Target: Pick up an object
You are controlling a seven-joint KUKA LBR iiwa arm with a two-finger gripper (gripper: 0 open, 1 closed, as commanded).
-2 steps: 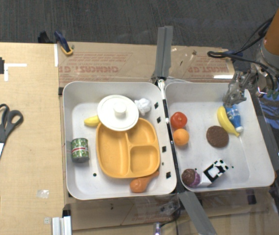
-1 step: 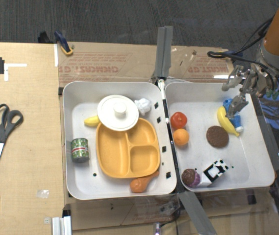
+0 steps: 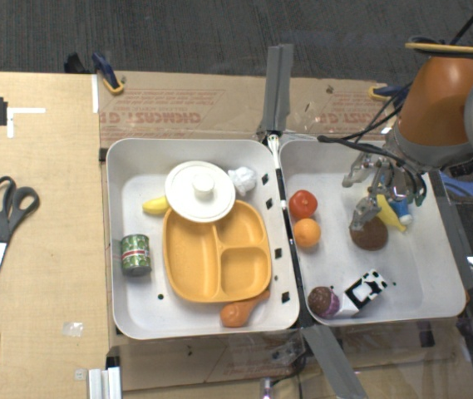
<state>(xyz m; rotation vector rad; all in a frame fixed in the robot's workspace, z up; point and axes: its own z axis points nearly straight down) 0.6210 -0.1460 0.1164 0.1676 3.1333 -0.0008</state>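
Claw (image 3: 375, 210) low in rt bin (image 3: 436, 293), over brown round object (image 3: 370, 236) w/ yellow-blue item (image 3: 395, 212) beside; can't tell if it grips anything. Tomato (image 3: 303, 203), orange (image 3: 307, 233) at left.

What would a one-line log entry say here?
arm: over right bin | hand: above brown round object | holding: not evident

Glossy white plastic bins (image 3: 128, 306), matt orange tray (image 3: 186, 264), wooden bench (image 3: 36, 289)
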